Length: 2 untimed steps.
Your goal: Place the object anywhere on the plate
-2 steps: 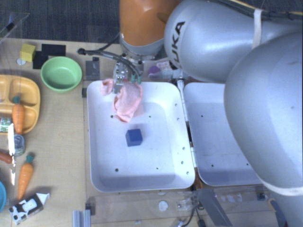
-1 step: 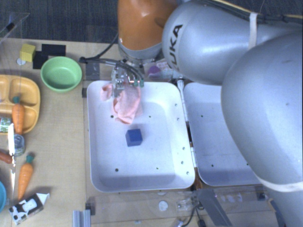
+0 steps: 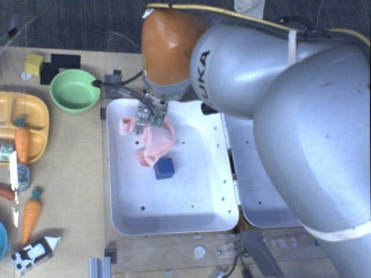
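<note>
Gripper pinches the pink cloth, which hangs bunched below its fingers over the left bin, just above the blue cube, likely lifted for carrying to a plate

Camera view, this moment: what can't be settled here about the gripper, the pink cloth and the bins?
- Gripper: its fingertips sink into the pink cloth, so grip is unclear.
- Right bin: the arm covers most of it.
- Blue cube: touching the cloth or just beside it, can't tell.
- Yellow plate: cut by the left edge.
</note>
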### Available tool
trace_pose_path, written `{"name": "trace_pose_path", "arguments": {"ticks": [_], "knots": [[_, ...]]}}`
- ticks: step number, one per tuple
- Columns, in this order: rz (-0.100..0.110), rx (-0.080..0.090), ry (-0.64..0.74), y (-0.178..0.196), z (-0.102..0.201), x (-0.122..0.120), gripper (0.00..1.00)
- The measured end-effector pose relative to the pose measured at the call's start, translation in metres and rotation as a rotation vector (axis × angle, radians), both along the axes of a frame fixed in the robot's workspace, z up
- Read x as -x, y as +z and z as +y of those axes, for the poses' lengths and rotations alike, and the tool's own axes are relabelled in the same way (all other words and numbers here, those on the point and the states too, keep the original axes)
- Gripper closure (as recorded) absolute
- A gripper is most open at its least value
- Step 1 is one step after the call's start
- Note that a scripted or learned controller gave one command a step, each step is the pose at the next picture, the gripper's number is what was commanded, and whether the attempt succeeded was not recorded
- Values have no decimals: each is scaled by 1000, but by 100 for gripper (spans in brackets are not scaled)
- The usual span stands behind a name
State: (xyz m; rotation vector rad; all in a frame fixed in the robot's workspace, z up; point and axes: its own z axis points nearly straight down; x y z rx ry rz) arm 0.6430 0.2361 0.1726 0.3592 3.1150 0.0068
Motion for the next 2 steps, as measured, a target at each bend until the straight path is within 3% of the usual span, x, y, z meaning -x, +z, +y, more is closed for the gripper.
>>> {"name": "trace_pose_path", "arguments": {"ticks": [1,2], "knots": [[2,-4,-788,-49,-34,20,100],[3,-6,-1115,-15,-13,24,100]]}}
